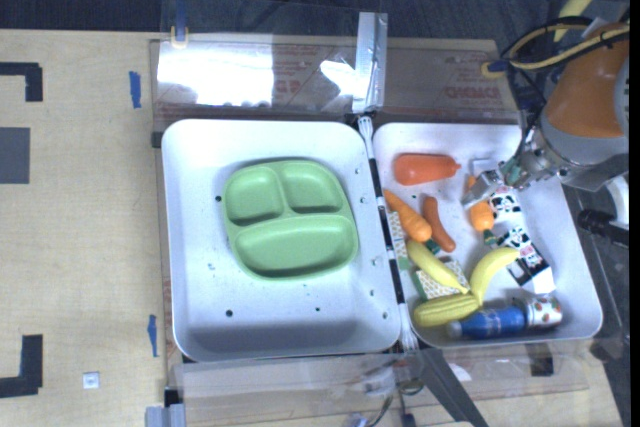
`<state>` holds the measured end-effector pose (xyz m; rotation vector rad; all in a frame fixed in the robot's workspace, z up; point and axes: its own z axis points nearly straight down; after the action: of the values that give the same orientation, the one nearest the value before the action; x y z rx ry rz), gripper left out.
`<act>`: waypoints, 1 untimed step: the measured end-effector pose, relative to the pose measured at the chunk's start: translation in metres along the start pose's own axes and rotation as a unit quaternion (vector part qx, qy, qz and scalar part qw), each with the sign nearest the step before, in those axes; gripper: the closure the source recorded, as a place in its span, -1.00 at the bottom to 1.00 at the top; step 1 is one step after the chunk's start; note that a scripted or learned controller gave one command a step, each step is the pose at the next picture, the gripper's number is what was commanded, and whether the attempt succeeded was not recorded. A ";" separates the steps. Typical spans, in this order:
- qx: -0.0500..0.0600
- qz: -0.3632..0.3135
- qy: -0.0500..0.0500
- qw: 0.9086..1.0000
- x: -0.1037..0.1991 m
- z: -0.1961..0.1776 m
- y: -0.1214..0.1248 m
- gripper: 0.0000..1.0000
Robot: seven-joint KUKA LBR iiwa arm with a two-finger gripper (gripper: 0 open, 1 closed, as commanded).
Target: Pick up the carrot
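The carrot [409, 216] lies in the right bin [585, 315], near its left wall, long axis running diagonally. The gripper [487, 185] hangs right of the carrot and slightly farther back. Jaw state cannot be determined.

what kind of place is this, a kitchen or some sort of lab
Most likely a robot lab bench, not a kitchen. Two white bins sit side by side on a wooden bench: the left bin holds a green divided plate, the right bin toy food like a carrot, with a robot arm reaching in.
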<state>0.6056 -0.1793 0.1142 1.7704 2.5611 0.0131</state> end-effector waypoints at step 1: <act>0.006 -0.032 0.006 0.999 -0.021 0.023 -0.027 -1.00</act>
<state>0.5879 -0.2088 0.0914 1.6970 2.6289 0.0068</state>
